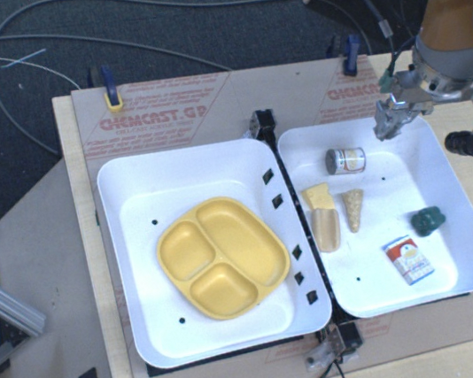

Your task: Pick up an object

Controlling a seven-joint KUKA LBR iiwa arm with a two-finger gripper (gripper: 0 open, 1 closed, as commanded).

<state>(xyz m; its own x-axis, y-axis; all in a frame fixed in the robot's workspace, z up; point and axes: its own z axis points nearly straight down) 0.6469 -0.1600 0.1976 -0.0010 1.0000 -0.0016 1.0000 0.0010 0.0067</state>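
Note:
In the right bin lie a small silver can on its side, a yellow cheese wedge, a tan bread-like stick, a pale cone-shaped piece, a dark green lump and a red and white box. My gripper hangs over the bin's far right corner, right of the can and apart from it. Nothing shows between its fingers.
The left bin holds a yellow three-compartment plate. Black clips run along the seam between the bins. Blue clamps hold the board at the back. Cables trail across the dark floor at the upper left.

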